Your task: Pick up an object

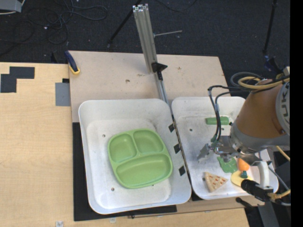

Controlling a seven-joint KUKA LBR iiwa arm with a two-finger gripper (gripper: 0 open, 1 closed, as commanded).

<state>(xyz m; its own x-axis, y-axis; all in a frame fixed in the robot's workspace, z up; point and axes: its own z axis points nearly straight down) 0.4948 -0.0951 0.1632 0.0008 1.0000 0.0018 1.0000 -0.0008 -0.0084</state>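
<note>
My gripper (pixel 209 151) hangs low over the middle of the right bin (pixel 189 110), under the arm's orange band. Just right of it and partly hidden by the wrist lies a green toy (pixel 227 164). Beside that are a small orange piece (pixel 243 164) and a yellow piece (pixel 236 178). A pizza-slice toy (pixel 215 181) rests near the bin's front edge, below the gripper. A flat green piece (pixel 217 121) lies toward the back of the bin. I see nothing held in the gripper.
The left bin (pixel 94 117) holds a green divided plate (pixel 139 158). A metal post (pixel 147 37) rises behind the bins, and black clips (pixel 176 148) sit on the wall between them. Cables run beside the arm at right.
</note>
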